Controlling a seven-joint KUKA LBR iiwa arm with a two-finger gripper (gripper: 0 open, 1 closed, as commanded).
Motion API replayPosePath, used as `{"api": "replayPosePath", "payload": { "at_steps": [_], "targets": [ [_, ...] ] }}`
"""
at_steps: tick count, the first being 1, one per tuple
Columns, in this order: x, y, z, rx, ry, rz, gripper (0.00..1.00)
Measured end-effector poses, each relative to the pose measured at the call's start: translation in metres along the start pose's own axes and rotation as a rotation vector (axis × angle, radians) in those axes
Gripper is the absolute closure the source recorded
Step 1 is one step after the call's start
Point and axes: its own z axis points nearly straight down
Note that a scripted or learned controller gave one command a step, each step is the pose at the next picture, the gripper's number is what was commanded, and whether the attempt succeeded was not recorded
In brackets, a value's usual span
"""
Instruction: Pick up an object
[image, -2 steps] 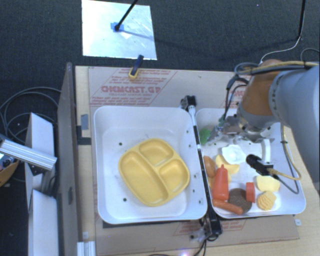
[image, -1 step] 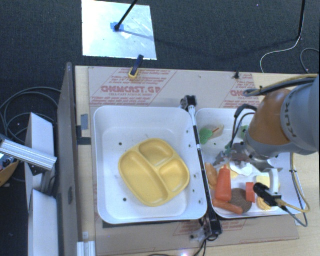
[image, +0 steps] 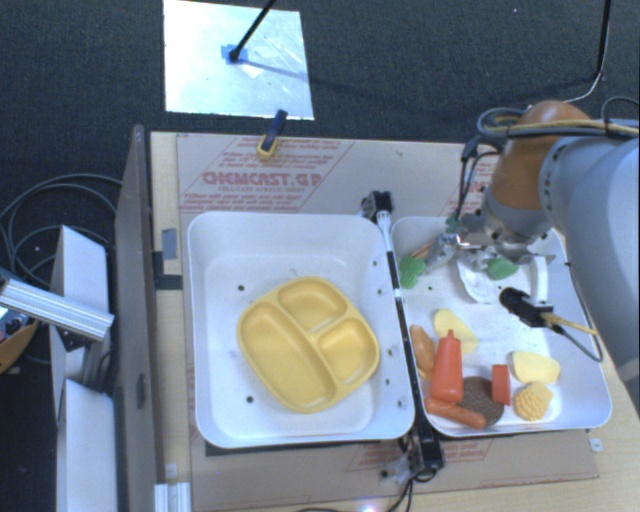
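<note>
The gripper (image: 470, 250) hung low over the far end of the right bin (image: 590, 400), jaws' state impossible to tell, probably seeking a pick among toy food (image: 448, 368) heaped at the near end.

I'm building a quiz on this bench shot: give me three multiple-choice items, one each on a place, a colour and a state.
1. Where does the yellow divided tray lie?
A. left bin
B. right bin
C. on the carpet

2. What colour is the bottle in the right bin?
A. blue
B. red-orange
C. white

3. How does the tray sit?
A. upside down
B. flat, compartments facing up
C. leaning on a wall

Answers: 1 A, the tray rests on the floor of the left bin. 2 B, the bottle is red-orange, next to the carrot. 3 B, its three compartments show from above.
</note>
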Motion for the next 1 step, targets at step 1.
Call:
{"api": "replayPosePath", "payload": {
  "at_steps": [1],
  "targets": [
    [0.0276, -0.0721, 0.0, -0.001, 0.001, 0.007, 0.0]
  ]
}}
